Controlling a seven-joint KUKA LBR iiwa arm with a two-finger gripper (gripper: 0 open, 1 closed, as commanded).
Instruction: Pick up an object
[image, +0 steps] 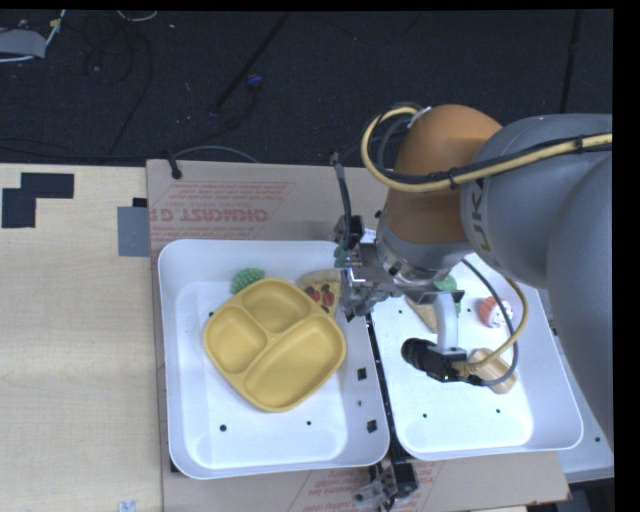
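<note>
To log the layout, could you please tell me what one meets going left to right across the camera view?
Yellow divided plate → gripper → small red-and-white object. The green item and the tan red-spotted piece overlap the plate's span, so they are left out.

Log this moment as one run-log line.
gripper: low at left bin right edge | yellow plate: in that bin | green toy: behind plate | hold: unconfirmed

Yellow tray (275, 345), green lump (248, 278), white bins (260, 440), grey arm (560, 200), orange band (440, 150)
</note>
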